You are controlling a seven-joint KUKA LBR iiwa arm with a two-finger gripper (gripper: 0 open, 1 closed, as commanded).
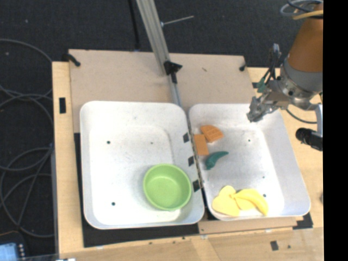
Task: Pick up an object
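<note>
I am hovering my pincer [255,115] over the right bin's [291,162] upper edge, grip state unclear, orange pieces [206,137] lying lower left.

two white bins are sitting side by side on the tabletop [125,75]. the left bin [109,129] is holding a green bowl [167,186] near its front right corner. the right bin [283,162] is holding an orange piece [206,137] by its left wall, a teal piece [213,159] just below that, and a yellow piece [240,201] lying at the front. the arm [305,48] is reaching in from the right, and its gripper [255,113] is hanging over the right bin's back edge, well apart from all three pieces. a metal post [155,31] is slanting up behind the bins.
</note>
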